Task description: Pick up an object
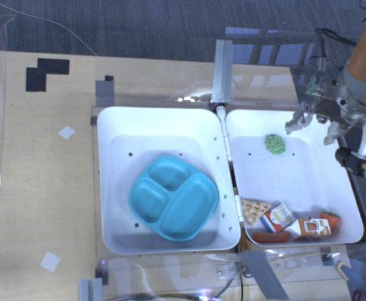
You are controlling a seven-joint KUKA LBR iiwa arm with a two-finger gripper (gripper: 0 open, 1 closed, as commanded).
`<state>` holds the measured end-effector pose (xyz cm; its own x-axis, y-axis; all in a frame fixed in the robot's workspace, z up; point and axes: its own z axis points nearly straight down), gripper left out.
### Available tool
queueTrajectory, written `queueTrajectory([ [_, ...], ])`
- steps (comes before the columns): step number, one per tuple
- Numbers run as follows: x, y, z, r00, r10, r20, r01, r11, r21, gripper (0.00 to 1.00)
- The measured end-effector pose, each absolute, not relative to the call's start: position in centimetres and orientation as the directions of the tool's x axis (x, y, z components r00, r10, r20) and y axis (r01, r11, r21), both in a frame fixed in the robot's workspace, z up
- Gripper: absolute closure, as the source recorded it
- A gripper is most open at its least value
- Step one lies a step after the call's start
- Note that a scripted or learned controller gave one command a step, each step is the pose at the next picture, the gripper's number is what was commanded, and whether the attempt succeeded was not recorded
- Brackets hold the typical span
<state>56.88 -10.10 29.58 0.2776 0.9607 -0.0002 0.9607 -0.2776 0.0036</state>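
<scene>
Gripper [313,129] up over the right bin's [333,168] far edge, fingers spread wide, gripping nothing. Green ball [274,144] just below-left of it; blue divided plate [173,197] over in the left bin [117,168].

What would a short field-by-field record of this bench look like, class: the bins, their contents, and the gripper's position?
left bin: holds a blue divided plate
right bin: holds a green round item apart near the far side
near edge of right bin: a waffle piece, a small carton, a sausage, an orange-labelled carton, all close together
gripper: over the far right corner of the right bin, fingers spread, nothing between them
distance to green item: gripper is right of it, not touching
</scene>
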Motion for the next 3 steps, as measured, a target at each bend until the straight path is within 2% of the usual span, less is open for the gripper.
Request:
queueTrajectory([
  [1,57.0,-10.0,30.6,0.267,0.964,-0.001,0.964,-0.267,0.006,1.0],
  [2,55.9,-10.8,15.4,0.258,0.966,0.0,0.966,-0.258,0.0,1.0],
  [3,55.9,-10.8,15.5,0.258,0.966,0.0,0.966,-0.258,0.001,0.0],
])
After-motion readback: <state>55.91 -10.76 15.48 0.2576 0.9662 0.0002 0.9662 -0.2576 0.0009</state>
